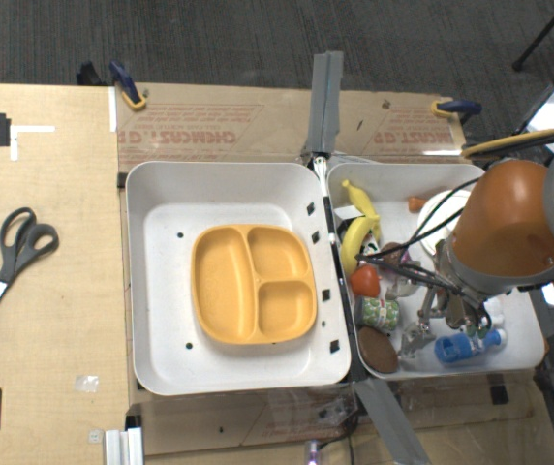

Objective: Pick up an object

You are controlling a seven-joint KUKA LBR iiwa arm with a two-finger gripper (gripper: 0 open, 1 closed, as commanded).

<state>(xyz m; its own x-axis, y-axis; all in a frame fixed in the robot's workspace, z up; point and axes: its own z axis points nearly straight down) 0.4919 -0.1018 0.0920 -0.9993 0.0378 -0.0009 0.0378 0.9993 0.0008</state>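
The right bin (509, 361) holds several small objects. Two yellow bananas (358, 223) lie along its left wall, with a red tomato-like ball (365, 281) just below them. Under that sit a green speckled item (380, 313) and a brown oval piece (378, 351). A blue bottle (463, 345) lies near the front wall. A small orange piece (415, 203) rests at the back. My gripper (442, 320) hangs low in this bin under the orange wrist band (505, 223), between the green item and the blue bottle, cables draped around it.
The left bin (151, 289) carries a yellow three-compartment plate (254, 283). Scissors (11, 260) lie on the wooden bench at far left. A grey divider bar (323, 105) runs between the bins at the back, and a cardboard sheet (219, 124) lies behind them.
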